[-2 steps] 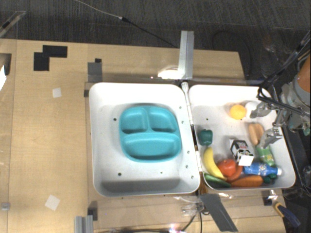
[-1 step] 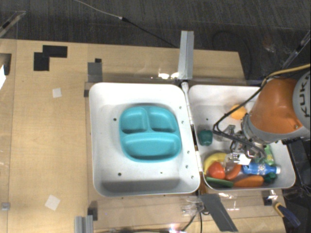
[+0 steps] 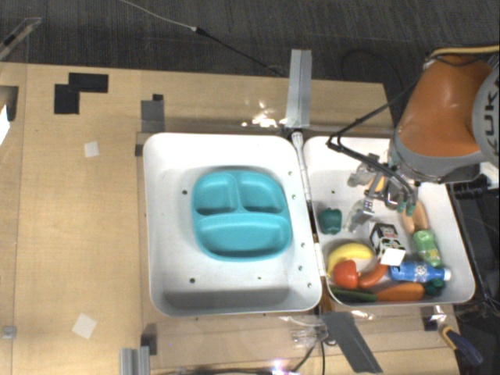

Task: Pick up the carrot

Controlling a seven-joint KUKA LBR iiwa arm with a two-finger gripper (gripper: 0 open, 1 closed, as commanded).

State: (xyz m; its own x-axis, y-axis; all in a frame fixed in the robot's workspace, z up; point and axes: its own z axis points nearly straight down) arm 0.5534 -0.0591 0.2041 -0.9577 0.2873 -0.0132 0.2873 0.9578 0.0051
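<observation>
The arm [image 3: 449, 112] holds its pincer [image 3: 380, 196] above the carrot [image 3: 400, 291]; pincer spread unclear.

wooden bench [image 3: 70, 233], two white bins [image 3: 160, 233] side by side

Single fixed camera above the bench [image 3: 70, 233], looking down at a slant — far edge of the bench at frame top, dark floor beyond it. Distance is moderate: both white bins fit whole, left bin [image 3: 168, 233] near centre, right bin [image 3: 461, 276] toward the right edge. The arm [image 3: 445, 116] enters from the right — bulky, close to the lens.
</observation>
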